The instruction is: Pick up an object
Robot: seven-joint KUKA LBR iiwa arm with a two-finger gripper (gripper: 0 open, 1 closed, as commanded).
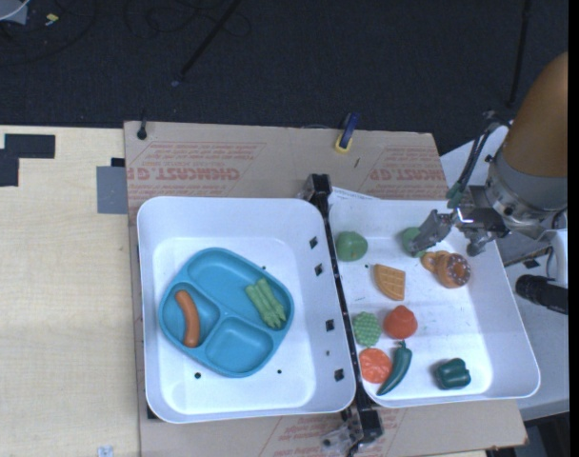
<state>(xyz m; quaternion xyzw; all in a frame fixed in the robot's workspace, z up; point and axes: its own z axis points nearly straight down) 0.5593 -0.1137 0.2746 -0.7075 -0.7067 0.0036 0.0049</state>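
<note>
Down at the near rim of the right bin point(518, 388), the green pepper point(451, 374) is lying untouched. I am hovering my gripper point(451, 228), fingers spread wide and holding nothing, just above the doughnut point(449, 268) near the far wall. Grasping and lifting are both remaining.

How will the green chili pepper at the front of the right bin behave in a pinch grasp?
The green chili pepper is long, thin and curved, so it probably pivots if pinched off-centre. It looks like glossy toy plastic: likely light, stiff and somewhat slippery. It touches the orange-red fruit, which may get nudged.
</note>
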